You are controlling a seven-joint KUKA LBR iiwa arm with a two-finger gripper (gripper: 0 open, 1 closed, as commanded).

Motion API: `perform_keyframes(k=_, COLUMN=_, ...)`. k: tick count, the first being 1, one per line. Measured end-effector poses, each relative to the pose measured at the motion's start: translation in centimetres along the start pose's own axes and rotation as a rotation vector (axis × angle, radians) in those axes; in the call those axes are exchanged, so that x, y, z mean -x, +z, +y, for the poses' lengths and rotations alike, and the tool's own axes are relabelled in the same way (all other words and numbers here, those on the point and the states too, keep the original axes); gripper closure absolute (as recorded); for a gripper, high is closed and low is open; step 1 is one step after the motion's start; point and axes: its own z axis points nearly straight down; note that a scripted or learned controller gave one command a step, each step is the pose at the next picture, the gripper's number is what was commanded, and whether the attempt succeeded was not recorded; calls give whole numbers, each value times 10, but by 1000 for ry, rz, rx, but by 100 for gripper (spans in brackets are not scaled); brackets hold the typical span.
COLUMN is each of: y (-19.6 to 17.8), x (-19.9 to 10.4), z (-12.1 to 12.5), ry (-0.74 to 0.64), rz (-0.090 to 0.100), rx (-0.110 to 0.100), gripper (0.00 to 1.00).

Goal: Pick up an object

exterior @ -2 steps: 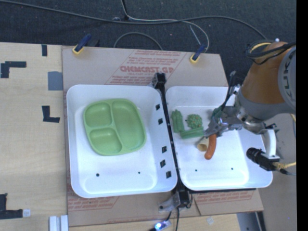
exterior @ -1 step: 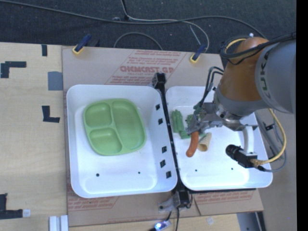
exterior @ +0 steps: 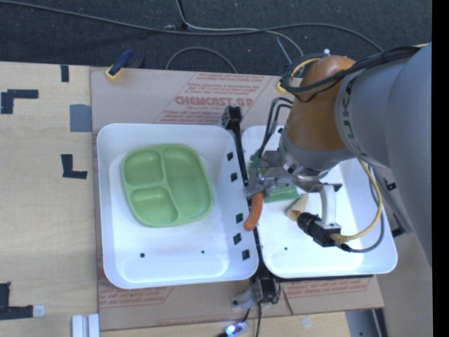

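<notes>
Gripper state cannot be told — it is masked by the wrist above the right bin's left edge. An orange carrot-like piece is seen just below it on the divider, its long axis running nearly top to bottom — closest candidate.

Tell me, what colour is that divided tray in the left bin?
Light green, seen in the camera view.
</notes>
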Motion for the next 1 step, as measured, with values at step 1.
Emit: perform_keyframes(k=1, y=-10, x=-58, z=-2, ry=-3, rz=0, rx=1, gripper=100)
